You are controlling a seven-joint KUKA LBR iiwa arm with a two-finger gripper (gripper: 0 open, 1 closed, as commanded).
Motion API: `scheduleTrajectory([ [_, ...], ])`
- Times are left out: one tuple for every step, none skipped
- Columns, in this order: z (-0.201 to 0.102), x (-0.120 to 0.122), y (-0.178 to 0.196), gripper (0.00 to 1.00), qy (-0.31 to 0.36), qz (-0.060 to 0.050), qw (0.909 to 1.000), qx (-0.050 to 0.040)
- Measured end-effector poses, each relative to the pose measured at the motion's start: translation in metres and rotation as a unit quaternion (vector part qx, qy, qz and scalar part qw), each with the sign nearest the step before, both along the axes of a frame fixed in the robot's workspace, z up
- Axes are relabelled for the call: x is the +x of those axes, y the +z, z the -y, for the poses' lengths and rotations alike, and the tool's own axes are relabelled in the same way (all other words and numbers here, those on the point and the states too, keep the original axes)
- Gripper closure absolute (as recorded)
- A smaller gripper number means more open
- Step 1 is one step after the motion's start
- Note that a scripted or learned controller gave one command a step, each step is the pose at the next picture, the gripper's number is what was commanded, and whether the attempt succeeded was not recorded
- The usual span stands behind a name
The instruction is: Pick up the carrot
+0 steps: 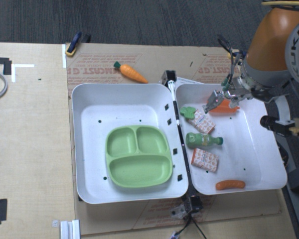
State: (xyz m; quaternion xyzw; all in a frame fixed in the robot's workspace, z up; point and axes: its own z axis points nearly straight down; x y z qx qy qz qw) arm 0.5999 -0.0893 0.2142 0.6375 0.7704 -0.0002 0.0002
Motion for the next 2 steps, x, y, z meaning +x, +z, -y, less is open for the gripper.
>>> scheduleTrajectory([
  [0.021, 0.061, -0.087, 0.00, 0.018, 0.004, 0.9998, -0.0014],
  [0.022, 0.062, -0.077, 1.00, 0.017, 0.005, 0.9998, -0.0024],
])
